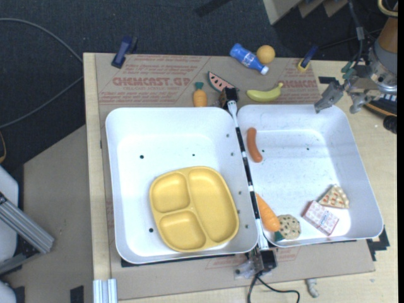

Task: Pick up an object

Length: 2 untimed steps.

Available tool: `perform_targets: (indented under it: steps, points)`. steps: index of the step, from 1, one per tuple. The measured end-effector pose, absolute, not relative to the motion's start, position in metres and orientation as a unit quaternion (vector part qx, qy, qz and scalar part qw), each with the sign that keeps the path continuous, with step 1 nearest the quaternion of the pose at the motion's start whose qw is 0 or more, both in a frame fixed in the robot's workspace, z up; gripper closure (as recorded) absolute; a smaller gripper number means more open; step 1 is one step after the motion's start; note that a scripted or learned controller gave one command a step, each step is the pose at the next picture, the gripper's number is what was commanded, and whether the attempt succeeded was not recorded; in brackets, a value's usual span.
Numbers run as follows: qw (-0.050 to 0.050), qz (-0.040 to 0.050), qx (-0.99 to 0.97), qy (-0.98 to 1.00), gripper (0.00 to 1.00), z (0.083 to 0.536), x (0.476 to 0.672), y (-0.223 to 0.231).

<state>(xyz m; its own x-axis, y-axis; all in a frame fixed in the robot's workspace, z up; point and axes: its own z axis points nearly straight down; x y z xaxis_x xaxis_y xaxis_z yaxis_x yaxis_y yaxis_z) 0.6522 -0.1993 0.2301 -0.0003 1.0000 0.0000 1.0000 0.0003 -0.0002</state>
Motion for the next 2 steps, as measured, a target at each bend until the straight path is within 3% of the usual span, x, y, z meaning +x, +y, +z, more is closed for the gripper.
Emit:
perform_targets:
  steps: [1, 2]
  points:
    - [0.001, 0.0004, -0.707, -0.708, 0.0, 0.146, 0.666, -0.161]
    - [0.002, 0.0001, -0.707, -0.708, 0.0, 0.122, 0.666, -0.105]
